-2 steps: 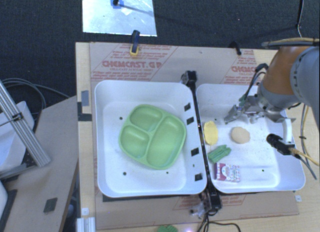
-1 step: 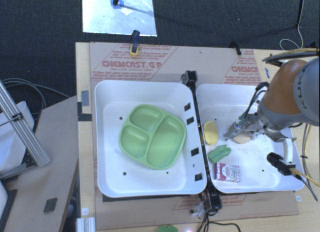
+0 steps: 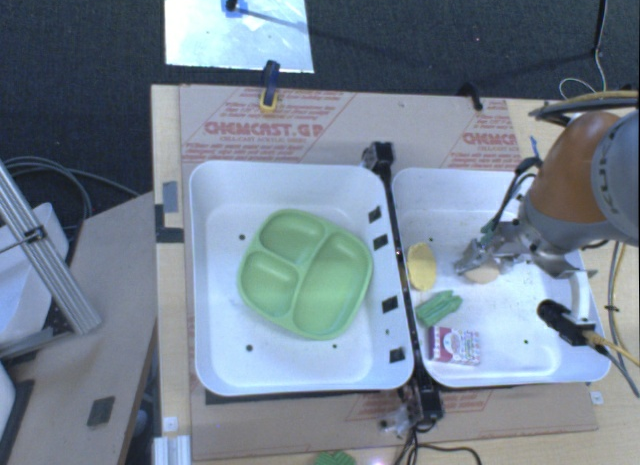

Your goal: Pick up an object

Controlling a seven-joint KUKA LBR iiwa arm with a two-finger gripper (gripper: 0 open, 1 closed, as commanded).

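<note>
We see the gripper (image 3: 478, 258) low in the right bin (image 3: 520, 353), over a pale lump (image 3: 483, 274) | we cannot tell its grip state | lump looks light, smooth, maybe slippery; we'd pinch across its narrow sides | plate (image 3: 305, 273) in left bin (image 3: 225, 353).

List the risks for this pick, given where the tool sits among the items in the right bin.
1. The tool is low over a pale tan object, whose small, flat shape may slip out of a pinch.
2. The yellow piece and green item lie close by, so a sideways sweep could knock them.
3. The right bin is shallow; pressing further down might scrape its floor.
</note>
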